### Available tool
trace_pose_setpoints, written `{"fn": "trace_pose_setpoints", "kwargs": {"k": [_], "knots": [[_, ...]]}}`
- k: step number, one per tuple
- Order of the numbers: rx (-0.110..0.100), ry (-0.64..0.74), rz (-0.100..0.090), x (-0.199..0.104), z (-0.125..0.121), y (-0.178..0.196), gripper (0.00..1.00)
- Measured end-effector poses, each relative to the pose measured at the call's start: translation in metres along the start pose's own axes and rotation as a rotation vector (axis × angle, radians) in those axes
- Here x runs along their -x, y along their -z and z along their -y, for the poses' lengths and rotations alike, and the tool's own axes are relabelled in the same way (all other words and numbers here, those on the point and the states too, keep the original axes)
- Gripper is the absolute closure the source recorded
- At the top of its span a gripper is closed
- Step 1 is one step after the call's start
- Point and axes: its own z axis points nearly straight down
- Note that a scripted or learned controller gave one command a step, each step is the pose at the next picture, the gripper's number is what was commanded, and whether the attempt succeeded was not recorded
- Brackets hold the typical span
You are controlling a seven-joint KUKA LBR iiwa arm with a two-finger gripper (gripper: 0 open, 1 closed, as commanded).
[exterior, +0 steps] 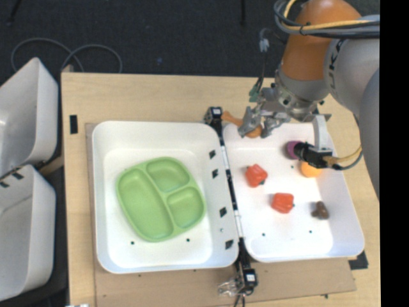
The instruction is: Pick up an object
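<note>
My gripper (257, 126) hangs over the far left corner of the right bin (339, 235). A long orange object (254, 132) shows between its fingers (246, 128), and its other end pokes out to the left towards the bin's rim. The fingers are shut on it. Below in the same bin lie two red objects (255, 175) (282, 202), a brown lump (320, 210), a purple object (292, 149) and a yellow-orange ball (310, 169).
The left bin (105, 235) holds a green divided plate (160, 197). A ridge with black clips (225, 190) separates the two bins. The arm's grey and orange body (319, 37) looms over the right bin's far side. White containers (25, 114) stand left of the bench.
</note>
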Motion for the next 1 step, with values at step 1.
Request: {"fn": "trace_pose_setpoints", "kwargs": {"k": [1], "knots": [[0.002, 0.001, 0.000, -0.0470, -0.0034, 0.0053, 1.00]]}}
